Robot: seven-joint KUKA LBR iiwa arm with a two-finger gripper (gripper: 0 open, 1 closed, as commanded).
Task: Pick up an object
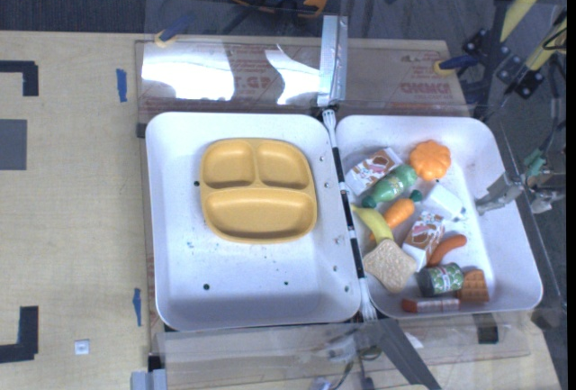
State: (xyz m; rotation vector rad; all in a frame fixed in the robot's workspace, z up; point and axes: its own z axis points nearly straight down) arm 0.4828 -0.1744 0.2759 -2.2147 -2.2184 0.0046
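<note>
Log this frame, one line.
stage: pre-grasp | gripper: at right bin right rim, holding nothing | yellow divided plate: left bin | toy food: right bin

Position: 1 fixed camera above the tabletop (72,199).
Facing: downward at a slant.
Range: far enough to take in the left bin (171,226), the right bin (504,262) and surrounding tabletop.

hand (504,195) at right edge, grip unclear
</note>
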